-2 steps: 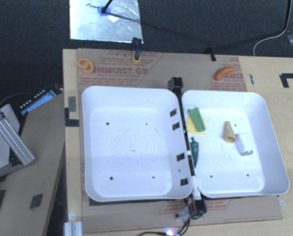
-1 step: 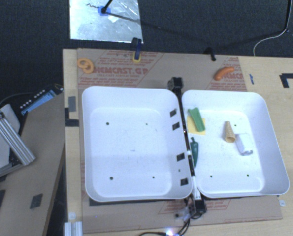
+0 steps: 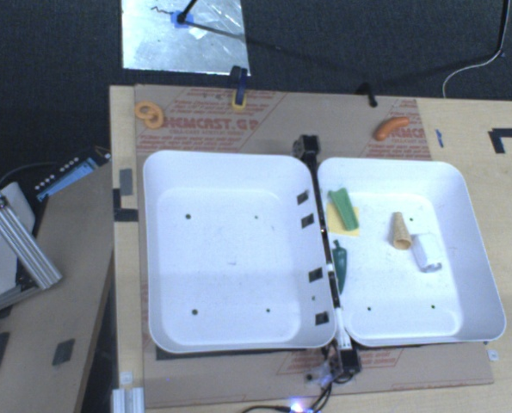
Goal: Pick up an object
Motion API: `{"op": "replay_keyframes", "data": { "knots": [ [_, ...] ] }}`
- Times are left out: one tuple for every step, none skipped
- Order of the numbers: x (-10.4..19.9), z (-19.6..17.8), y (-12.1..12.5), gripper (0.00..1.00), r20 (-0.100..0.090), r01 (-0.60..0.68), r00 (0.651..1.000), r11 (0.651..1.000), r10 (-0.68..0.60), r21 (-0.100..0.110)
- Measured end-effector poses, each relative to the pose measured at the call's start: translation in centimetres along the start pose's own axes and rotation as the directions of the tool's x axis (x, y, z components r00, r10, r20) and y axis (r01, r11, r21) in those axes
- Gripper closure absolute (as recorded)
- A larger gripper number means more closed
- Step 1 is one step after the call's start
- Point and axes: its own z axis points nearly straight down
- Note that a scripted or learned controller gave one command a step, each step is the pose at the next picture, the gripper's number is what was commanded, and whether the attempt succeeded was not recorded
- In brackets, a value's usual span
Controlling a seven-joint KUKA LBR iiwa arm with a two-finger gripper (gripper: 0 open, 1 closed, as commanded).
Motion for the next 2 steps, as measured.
{"op": "replay_keyframes", "data": {
  "knots": [
    [0.0, 3.5, 0.0, 1.00, -0.002, -0.001, 1.000, 1.000, 0.001, 0.005],
    [0.1, 2.2, 0.0, 1.00, 0.000, 0.002, 1.000, 1.000, -0.002, 0.001]
  ]
}}
